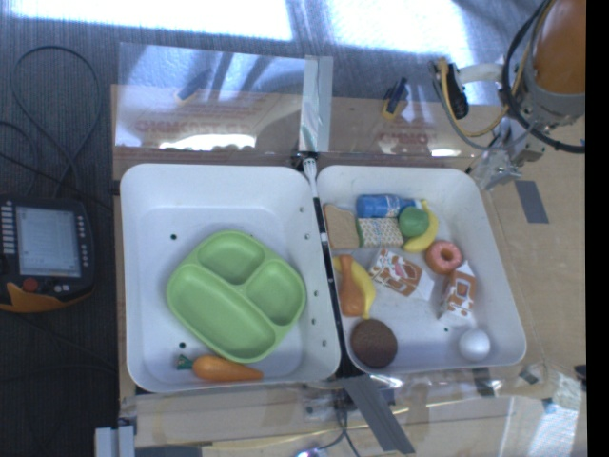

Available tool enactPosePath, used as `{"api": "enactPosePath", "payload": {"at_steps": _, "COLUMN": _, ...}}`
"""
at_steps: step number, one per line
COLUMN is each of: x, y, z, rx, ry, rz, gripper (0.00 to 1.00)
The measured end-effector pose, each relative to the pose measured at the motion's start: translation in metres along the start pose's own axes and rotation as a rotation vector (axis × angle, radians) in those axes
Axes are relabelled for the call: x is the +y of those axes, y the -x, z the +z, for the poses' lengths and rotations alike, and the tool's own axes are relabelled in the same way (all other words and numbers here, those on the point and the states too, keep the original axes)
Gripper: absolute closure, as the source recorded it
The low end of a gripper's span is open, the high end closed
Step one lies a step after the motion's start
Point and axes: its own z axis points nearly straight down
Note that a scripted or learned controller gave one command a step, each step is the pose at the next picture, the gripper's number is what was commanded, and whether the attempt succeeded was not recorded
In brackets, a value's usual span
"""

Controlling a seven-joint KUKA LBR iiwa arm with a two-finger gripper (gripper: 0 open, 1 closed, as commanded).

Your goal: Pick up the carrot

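Lying at the front edge of the left bin (pixel 143 255), the carrot (pixel 224 370) rests just below the green divided plate (pixel 238 295).

Its leafy end points left, and the body touches nothing else. The right bin (pixel 495 255) holds a blue can (pixel 379 205), a banana (pixel 425 233), a pink doughnut (pixel 443 256) and a brown ball (pixel 374 342). The arm (pixel 557 46) hangs at the upper right, well apart from the carrot; whether its tool is wide or narrow I cannot tell.
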Motion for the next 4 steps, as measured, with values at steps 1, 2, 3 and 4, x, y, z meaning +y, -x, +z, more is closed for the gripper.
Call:
{"api": "enactPosePath", "payload": {"at_steps": 1, "x": -0.001, "y": -0.001, "z": -0.159, "rx": 0.028, "ry": 0.002, "rz": 0.002, "gripper": 1.0}}
{"api": "enactPosePath", "payload": {"at_steps": 2, "x": 0.001, "y": 0.0, "z": -0.003, "rx": 0.0, "ry": -0.001, "rz": 0.001, "gripper": 1.0}}
{"api": "enactPosePath", "payload": {"at_steps": 3, "x": -0.002, "y": -0.002, "z": -0.015, "rx": 0.005, "ry": -0.006, "rz": 0.001, "gripper": 1.0}}
{"api": "enactPosePath", "payload": {"at_steps": 4, "x": 0.004, "y": 0.016, "z": -0.136, "rx": 0.025, "ry": 0.0, "rz": 0.033, "gripper": 1.0}}
